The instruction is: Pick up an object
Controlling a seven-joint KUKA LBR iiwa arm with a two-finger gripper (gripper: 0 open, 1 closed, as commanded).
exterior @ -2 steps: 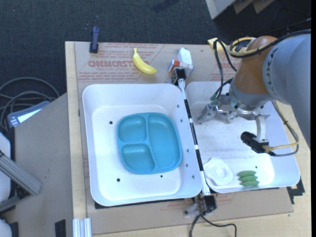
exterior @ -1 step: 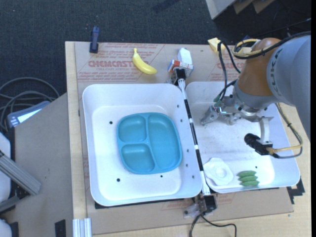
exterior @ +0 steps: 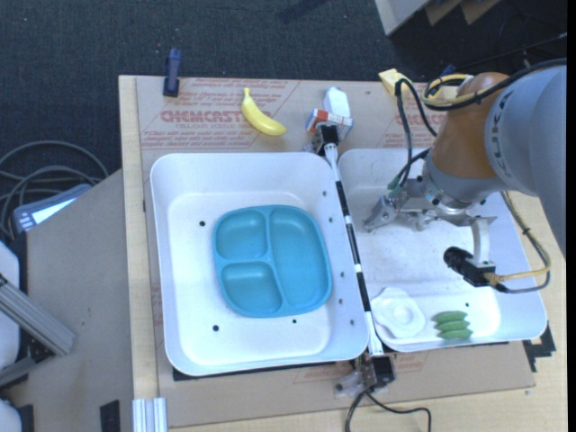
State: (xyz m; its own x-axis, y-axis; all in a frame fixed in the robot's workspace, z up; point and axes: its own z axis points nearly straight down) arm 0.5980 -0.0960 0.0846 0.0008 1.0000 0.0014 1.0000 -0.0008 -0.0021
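In the right bin (exterior: 423, 250) my gripper (exterior: 389, 211) hangs low over the upper left part, close to the divider between the bins. I see nothing held in it. A green pea pod (exterior: 452, 324) lies at the bin's front edge, and a white round lid-like piece (exterior: 398, 316) sits just left of it. Both are well in front of the gripper. In the left bin (exterior: 180, 241) a blue divided plate (exterior: 270, 259) lies flat near the middle.
A yellow banana (exterior: 261, 115) and a small white and orange item (exterior: 331, 113) lie on the bench behind the bins. A black cable plug (exterior: 468, 266) hangs from the arm over the right bin. The arm's orange band (exterior: 463, 142) covers the bin's back right.
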